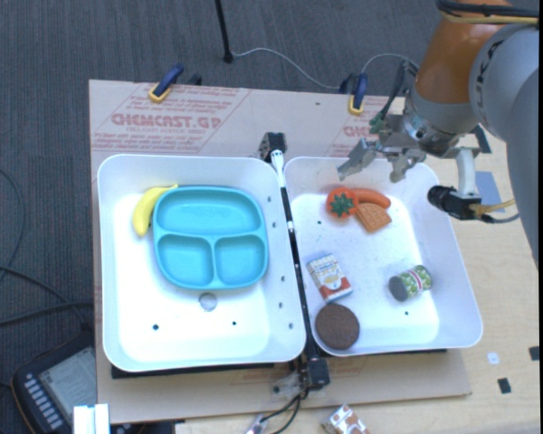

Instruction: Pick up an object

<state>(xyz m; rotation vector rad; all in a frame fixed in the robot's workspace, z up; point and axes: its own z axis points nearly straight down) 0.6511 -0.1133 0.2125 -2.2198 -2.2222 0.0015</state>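
The right bin (pixel 452 269) holds an orange carrot with a green top (pixel 355 199), a tan wedge (pixel 374 217) touching it, a small red and white carton (pixel 328 276), a green and grey can (pixel 409 282) on its side, and a dark brown round disc (pixel 338 326). My gripper (pixel 376 163) hangs over the far edge of this bin, just beyond the carrot. Its two fingers are spread apart, with nothing between them.
The left bin (pixel 127 324) carries a blue three-part tray (pixel 210 239) and a yellow banana (pixel 147 208) along the tray's left side. A black clamp (pixel 273 145) sits where the bins meet at the back. Clips (pixel 166 82) hold the cardboard base.
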